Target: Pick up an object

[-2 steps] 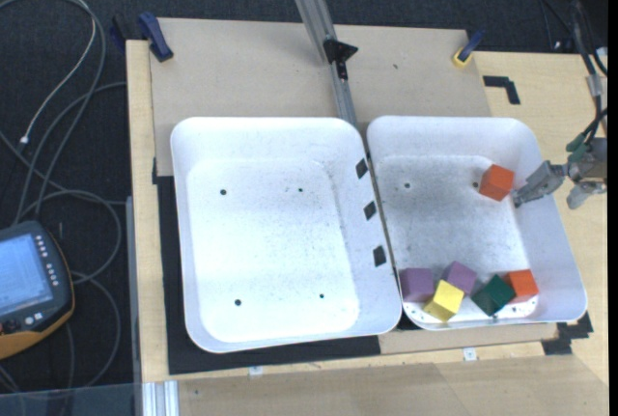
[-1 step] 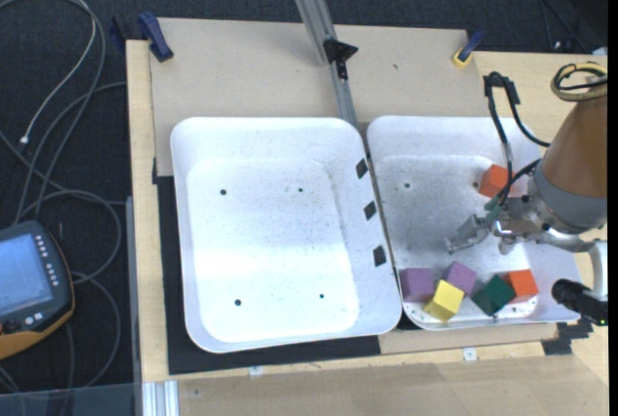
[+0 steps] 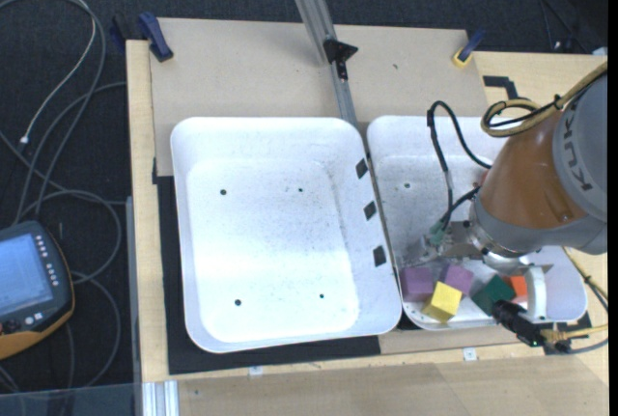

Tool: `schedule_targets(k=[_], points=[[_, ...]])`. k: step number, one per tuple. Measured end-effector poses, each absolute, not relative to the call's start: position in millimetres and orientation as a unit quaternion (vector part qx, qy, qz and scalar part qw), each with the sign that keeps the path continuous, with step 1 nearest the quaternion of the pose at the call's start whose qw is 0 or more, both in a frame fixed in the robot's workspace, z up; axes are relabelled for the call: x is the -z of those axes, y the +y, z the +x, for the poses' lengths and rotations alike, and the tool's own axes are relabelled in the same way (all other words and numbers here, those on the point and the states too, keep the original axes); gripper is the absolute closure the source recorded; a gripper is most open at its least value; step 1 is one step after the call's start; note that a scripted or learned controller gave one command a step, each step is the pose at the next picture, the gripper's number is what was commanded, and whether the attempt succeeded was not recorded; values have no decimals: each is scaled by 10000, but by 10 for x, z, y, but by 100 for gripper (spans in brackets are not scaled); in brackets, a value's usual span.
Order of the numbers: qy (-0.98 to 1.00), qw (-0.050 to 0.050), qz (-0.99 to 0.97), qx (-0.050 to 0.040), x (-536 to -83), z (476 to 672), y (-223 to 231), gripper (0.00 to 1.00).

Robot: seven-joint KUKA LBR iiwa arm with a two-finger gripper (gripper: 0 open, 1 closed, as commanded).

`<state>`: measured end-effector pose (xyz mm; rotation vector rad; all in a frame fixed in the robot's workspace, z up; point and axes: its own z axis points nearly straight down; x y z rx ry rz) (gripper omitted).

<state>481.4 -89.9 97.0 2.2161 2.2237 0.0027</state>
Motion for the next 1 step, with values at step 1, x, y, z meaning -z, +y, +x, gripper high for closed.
schedule_targets(k=[1], points=[[7080, 35, 7062, -16, -1004, 5632, -1148, 0]])
